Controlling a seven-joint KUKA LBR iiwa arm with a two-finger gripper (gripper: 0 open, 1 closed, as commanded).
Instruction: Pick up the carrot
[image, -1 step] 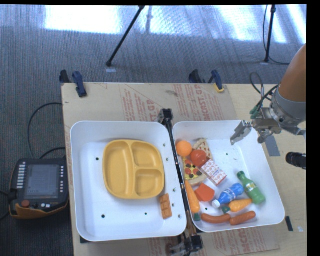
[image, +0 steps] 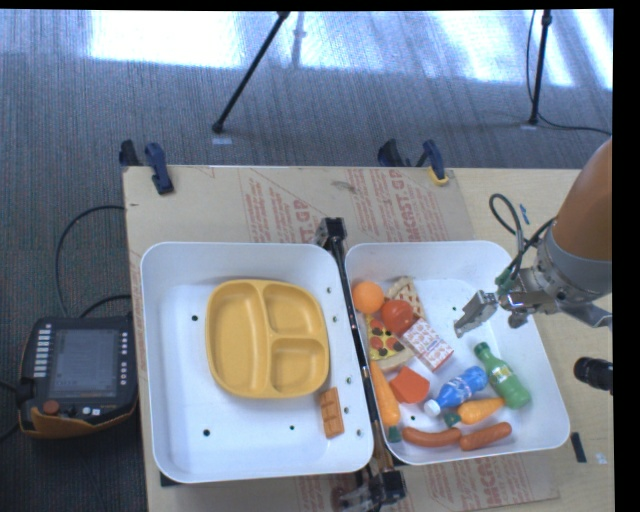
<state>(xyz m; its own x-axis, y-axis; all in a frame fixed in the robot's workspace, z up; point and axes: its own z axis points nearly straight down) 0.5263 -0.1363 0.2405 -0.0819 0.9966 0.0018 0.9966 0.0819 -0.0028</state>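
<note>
Gripper (image: 478, 312) hangs over the right bin (image: 556, 400), upper-right part, w/ the grey arm & orange band coming in from the right edge; jaws are open, nothing between the fingers, just bare white bin floor under them. Carrot (image: 385, 396) lies along the right bin's left wall, long & orange, green end pointing to the bin's near edge – well apart from the gripper, lower-left of it. There's a 2nd carrot-like piece (image: 478, 410), shorter, near the bin's front right, just beside the blue bottle (image: 457, 389) & the green bottle (image: 503, 374). Other stuff in the right bin: an orange ball (image: 367, 296) near the top left, a red tomato-ish item (image: 397, 313) next to it, a pizza slice (image: 381, 343) under those, a white-and-red box (image: 427, 343) near the middle, a red block (image: 410, 385) touching or almost touching the carrot's side, & 2 sausages (image: 486, 435) along the front wall. Left bin (image: 170, 400) holds a yellow 3-compartment tray (image: 268, 336) roughly centred, plus a small brown waffle-like piece (image: 331, 412) by its front right corner – close to the divider between the 2 bins. Teach pendant (image: 76, 376) sits on the floor left of the bench.
</note>
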